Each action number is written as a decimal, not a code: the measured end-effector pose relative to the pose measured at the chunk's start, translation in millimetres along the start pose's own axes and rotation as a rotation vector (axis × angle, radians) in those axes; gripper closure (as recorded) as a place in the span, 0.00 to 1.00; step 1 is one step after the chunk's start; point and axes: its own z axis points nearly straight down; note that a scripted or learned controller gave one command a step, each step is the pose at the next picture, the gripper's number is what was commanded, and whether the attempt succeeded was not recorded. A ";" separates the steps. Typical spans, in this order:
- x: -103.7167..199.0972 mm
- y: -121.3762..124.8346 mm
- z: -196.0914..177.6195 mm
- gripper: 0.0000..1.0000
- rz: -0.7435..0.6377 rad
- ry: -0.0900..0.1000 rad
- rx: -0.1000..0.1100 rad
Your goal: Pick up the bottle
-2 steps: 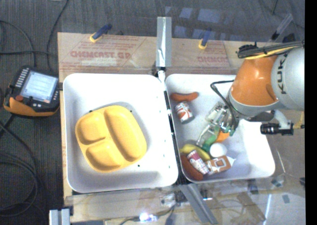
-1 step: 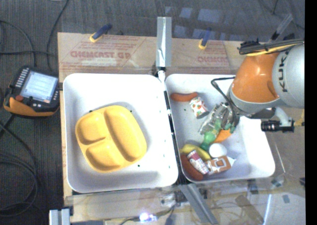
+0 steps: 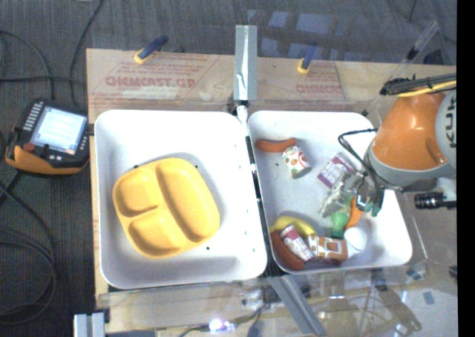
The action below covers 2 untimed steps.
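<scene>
While the left bin is taken up mostly by 1 yellow divided tray, with bare white floor left along its walls, the right bin is crowded toward its near and right edges, and open floor is seen only along its far wall and left-centre. 2 yellow clamps are seen at the far edge of the board beneath the bins, and a metal strip stands upright where the 2 bins meet. The gripper is lowered into the right part of the right bin, under the orange wrist band; whether anything is held cannot be told, as the tip is lost among clutter. What is taken to be the bottle, a small green item, is seen just beside the gripper tip, with a white round object close at its near side. A sausage-like piece, a small carton, a purple packet, and a heap of packets with something yellow are scattered around it. A teach pendant is laid on the floor left of the bench.
</scene>
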 end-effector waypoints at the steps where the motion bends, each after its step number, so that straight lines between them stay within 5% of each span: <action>1: 19.8 88.8 -91.7 1.00 0.337 0.018 0.009; 2: 19.9 88.8 -91.7 0.00 0.337 0.018 0.008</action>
